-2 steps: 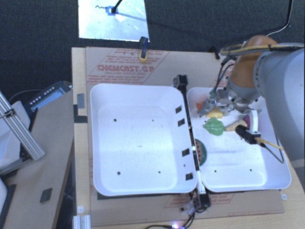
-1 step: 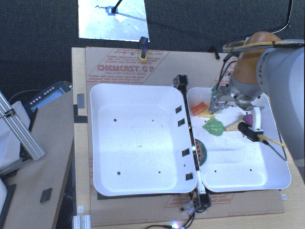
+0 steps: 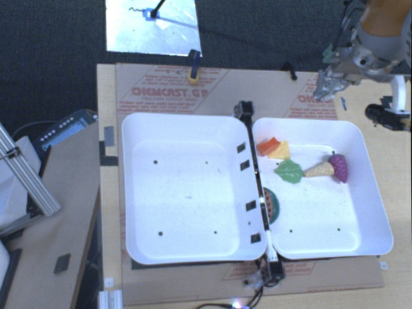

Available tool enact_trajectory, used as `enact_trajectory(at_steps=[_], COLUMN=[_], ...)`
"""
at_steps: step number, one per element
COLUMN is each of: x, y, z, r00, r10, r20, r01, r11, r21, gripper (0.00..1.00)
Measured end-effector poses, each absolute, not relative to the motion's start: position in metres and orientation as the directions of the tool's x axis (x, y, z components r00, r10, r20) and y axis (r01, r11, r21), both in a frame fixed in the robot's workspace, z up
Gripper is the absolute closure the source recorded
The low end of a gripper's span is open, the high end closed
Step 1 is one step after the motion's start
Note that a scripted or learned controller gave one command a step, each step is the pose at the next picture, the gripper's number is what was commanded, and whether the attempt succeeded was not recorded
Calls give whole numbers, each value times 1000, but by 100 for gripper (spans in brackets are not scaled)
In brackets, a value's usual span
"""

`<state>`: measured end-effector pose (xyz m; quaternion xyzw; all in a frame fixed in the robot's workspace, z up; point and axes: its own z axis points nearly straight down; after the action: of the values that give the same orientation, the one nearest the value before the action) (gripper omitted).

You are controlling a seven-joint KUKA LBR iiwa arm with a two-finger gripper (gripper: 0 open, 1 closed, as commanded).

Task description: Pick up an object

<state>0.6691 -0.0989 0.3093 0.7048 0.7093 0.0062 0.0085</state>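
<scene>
The right bin (image 3: 370, 192) holds the candidates, clustered toward its 11 o'clock quarter: a green leafy piece (image 3: 290, 171), a purple grape bunch (image 3: 338, 167) touching a tan cone (image 3: 318, 169), a yellow wedge (image 3: 280, 150) against an orange block (image 3: 267, 145), all likely light, rigid, slick plastic toys, so the green piece, standing a little apart, looks best pinched across its narrow width. The tool (image 3: 327, 87) hangs beyond the bin's 12 o'clock rim over the desk, and whether it is spread or pressed together I cannot tell. The cardboard sheet (image 3: 170, 90) reads roughly "CHEMCAST GP" in red.
</scene>
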Motion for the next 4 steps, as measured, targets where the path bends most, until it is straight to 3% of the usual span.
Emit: enact_trajectory(at_steps=[1,2,3,4], x=[661,530,565,524], y=[-25,14,78,135], z=[280,298,423,263], r00=[-10,-8,-11,-9], r10=[1000,1000,1000,1000], r20=[1,4,3,-1], r01=[1000,1000,1000,1000], r11=[10,8,11,9], r21=[1,-4,19,-17], gripper=[100,100,100,100])
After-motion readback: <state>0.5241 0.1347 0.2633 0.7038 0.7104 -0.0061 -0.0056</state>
